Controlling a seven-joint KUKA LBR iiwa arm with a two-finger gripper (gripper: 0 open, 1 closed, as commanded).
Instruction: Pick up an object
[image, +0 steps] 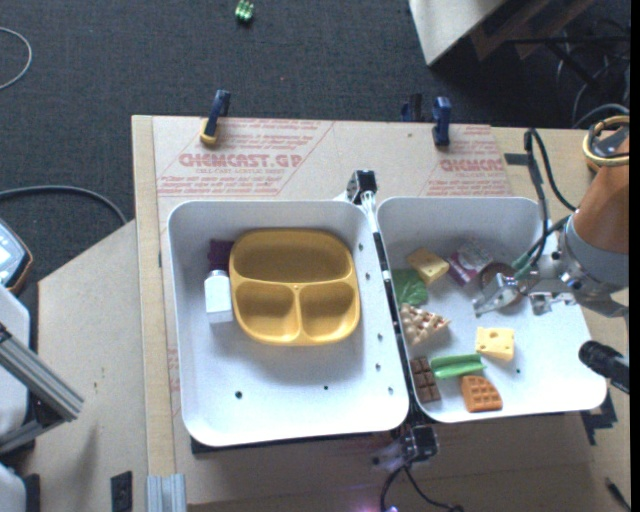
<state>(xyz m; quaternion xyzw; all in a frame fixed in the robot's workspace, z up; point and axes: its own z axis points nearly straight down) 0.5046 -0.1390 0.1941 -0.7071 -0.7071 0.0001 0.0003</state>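
My gripper (493, 294) hangs low over the middle of the right bin (560, 395), reaching in from the right. Just below it lies a yellow cheese wedge with holes (495, 343). A red and white packet (464, 265) sits just to its upper left. Further left are a yellow cheese block (427, 264), a green leafy piece (408, 290) and a pizza slice (422, 323). Near the front edge lie a chocolate bar (425, 378), a green pod (456, 365) and an orange waffle (481, 393). I see nothing lifted off the bin floor.
The left bin (280, 400) holds a yellow divided plate (293, 285), a small white bottle (218, 297) and a dark purple item (220, 250) behind it. A ridge between the bins (385, 290) separates them. Cables run along the right bin's far right side.
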